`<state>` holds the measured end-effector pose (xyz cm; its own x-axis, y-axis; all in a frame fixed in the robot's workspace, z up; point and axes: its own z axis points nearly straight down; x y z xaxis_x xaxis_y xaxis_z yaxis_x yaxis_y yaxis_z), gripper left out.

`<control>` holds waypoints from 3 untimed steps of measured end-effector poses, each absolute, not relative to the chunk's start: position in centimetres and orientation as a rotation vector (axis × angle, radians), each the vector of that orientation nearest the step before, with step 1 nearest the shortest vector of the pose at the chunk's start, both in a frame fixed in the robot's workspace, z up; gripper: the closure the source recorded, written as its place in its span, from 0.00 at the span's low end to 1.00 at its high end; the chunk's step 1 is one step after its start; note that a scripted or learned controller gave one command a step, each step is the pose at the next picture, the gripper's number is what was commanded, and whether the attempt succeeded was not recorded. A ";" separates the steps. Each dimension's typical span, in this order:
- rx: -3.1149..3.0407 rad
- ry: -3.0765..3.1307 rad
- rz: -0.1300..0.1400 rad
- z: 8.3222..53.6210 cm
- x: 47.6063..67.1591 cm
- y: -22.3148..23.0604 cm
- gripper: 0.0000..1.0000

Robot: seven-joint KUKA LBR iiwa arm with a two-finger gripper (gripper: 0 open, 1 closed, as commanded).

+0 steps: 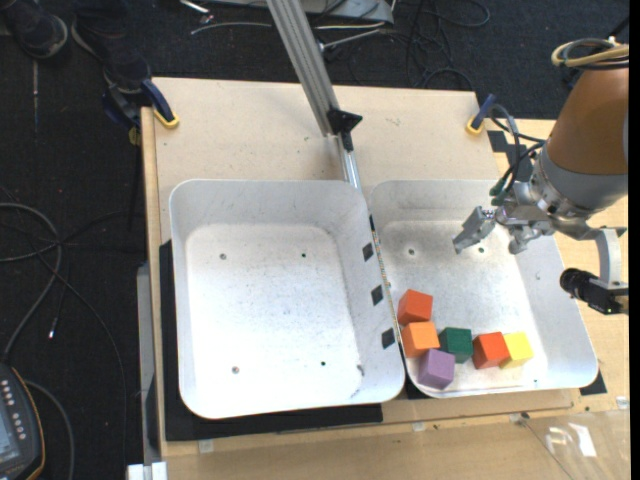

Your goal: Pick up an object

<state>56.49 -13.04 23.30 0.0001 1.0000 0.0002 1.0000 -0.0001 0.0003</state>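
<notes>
- Nearest the camera, a purple cube sits at the front of the right bin, at about 6 o'clock within it.
- Around it cluster five more blocks: an orange cube touching it at its 11 o'clock, a second orange cube beyond that, a green cube just beside the purple one at 2 o'clock, then a red-orange cube and a yellow cube running toward 3 o'clock, each pressed against its neighbour.
- The left bin lies at 9 o'clock of the right one, the two meeting along a shared rim.
- The gripper hangs over the far half of the right bin, at roughly 1 o'clock from the cluster and well apart from it; its fingers are spread fairly wide with nothing between them.
- Any cube would serve as the object; the blocks are packed tight, so I judge the outer ones easiest.
- The yellow cube has free space at 3 o'clock, and the far orange cube has free space at 12 o'clock.
- To do this well, the arm should travel toward 6 o'clock, centre over one end block, turn the fingers to straddle its free faces, and descend straight.
- Closing across touching faces risks nudging neighbours or wedging a finger on top.
</notes>
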 end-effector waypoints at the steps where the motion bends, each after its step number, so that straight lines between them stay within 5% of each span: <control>1: 2.219 2.236 -0.004 19.3 51.3 -6.0 0.00; 2: 2.217 2.209 0.006 29.2 56.1 -13.1 0.00; 3: 2.231 2.221 -0.008 13.6 49.2 -15.9 0.00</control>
